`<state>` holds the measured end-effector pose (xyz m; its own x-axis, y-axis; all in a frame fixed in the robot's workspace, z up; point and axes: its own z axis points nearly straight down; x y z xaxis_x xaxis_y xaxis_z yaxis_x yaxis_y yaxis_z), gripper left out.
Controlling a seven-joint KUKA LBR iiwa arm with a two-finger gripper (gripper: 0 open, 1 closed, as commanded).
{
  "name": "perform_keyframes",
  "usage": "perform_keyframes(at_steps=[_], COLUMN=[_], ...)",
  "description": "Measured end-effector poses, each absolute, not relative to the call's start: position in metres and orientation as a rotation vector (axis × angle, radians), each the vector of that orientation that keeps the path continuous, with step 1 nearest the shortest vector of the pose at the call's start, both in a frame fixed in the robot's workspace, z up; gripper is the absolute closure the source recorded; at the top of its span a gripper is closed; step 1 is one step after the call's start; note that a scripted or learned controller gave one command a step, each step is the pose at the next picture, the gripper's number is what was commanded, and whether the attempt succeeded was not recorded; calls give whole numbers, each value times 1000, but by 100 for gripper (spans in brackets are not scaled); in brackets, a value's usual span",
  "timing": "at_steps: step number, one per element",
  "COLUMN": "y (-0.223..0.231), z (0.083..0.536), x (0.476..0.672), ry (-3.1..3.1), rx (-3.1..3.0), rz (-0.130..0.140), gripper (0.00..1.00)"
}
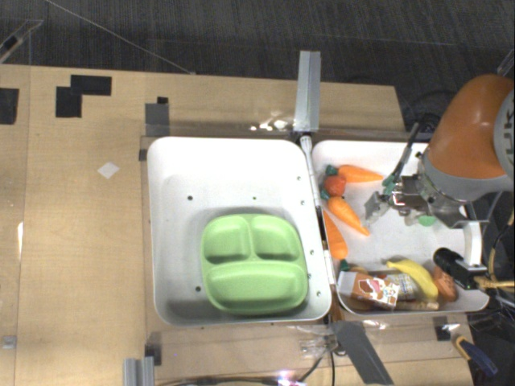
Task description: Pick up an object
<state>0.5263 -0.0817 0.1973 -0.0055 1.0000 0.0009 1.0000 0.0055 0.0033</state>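
White right bin [475, 300] taken as reference throughout.

- Near wall of right bin: crowded. Brown packet [378, 289] lies along it, banana [414, 273] just behind and touching, a brownish lump [447, 288] at the banana's right end. No free edge on this side.
- Left wall of right bin: short carrot [332, 238] lies along it, pressed close.
- Middle of right bin: middle carrot [348, 214] lies aslant, tip pointing towards the centre. Gripper [386, 203] hangs just to the right of it, over bare white floor; nothing seen held. Jaws: cannot tell whether apart or together, the wrist hardware blurs them. Small green piece [425, 220] sits under the wrist, on the bin's right side.
- Open room: bare floor between the middle carrot and the banana, and another bare patch towards the far right corner, partly covered by the arm [475, 139].
- Far left corner of right bin: red tomato-like piece [335, 185] touching the far carrot [360, 173], which lies roughly parallel to the far wall.
- Left of right bin, past the shared rim: left bin [173, 215] holds a green divided plate [254, 264] towards its near side; wide bare margin around the plate's far and left sides.
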Motion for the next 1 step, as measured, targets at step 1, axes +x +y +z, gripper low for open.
perform_keyframes(at_steps=[1], y=[-86], z=[137], x=[599], ry=[2259], rx=[2180], rz=[5], gripper=[0])
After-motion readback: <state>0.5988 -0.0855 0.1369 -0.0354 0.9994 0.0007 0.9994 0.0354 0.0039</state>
